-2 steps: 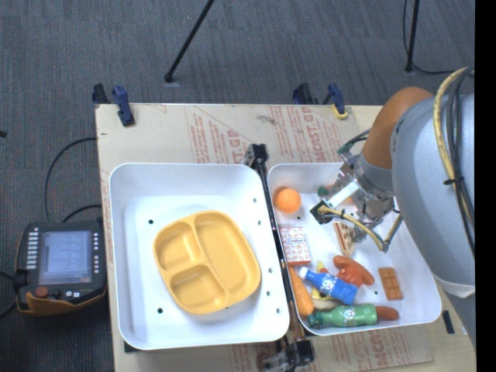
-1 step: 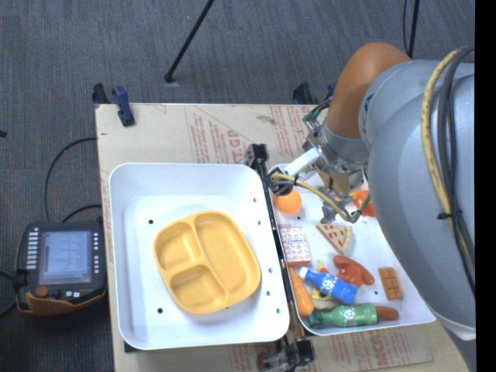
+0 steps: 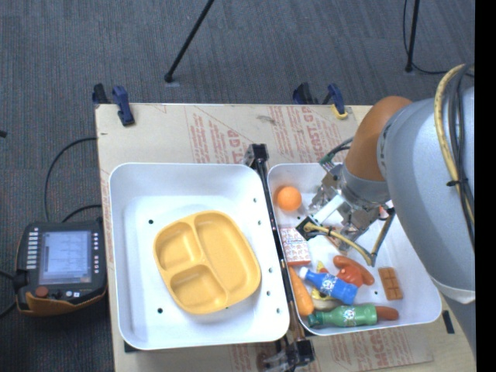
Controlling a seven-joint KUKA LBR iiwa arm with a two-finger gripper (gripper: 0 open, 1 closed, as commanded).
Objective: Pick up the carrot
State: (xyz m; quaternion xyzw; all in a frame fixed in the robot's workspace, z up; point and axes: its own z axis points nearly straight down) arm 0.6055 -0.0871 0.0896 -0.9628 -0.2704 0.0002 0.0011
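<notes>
Carrot (image 3: 301, 291): lies along the right bin's (image 3: 422, 304) wall next to the other bin, near the front corner, just beside the blue bottle (image 3: 329, 285).
Jaws: I cannot tell if they are open or shut, or holding anything.
Offset: carrot lies nearer the camera than the jaws, past the small carton (image 3: 294, 246).
Approach: I'd close across the carrot's width, mid-length, clear of bottle and wall.

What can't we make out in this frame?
Camera view:
- right bin: right side hidden under the arm.
- small box: print too small to read.
- carrot: whether its tip touches the green bottle, unclear.
- red thing beside that bottle: partly covered, kind unclear.
</notes>
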